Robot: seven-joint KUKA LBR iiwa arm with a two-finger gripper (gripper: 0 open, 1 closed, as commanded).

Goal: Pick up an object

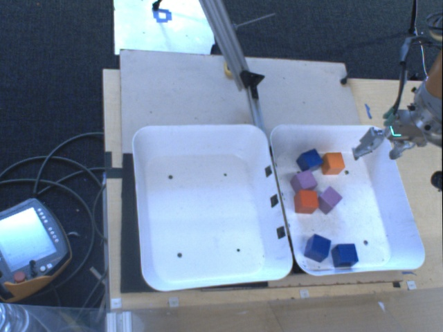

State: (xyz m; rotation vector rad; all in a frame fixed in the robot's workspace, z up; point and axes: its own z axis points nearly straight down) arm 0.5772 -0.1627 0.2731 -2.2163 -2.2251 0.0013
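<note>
Nearest us, two blue cubes (331,250) sit side by side at the right bin's (401,216) front. Beyond them, a red-orange cube (306,201) is touching two purple cubes (316,189). Further back, a blue cube (309,160) and an orange cube (333,162) pair up. The pincer (379,146) hovers over the bin's far right rim, fingers spread, nothing between them. The left bin (149,206) lies alongside on the surface (180,81).

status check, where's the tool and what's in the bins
Tool over right bin's far right edge, holding nothing. Seven blocks in right bin: nearest the orange block. Nothing in the way.
</note>
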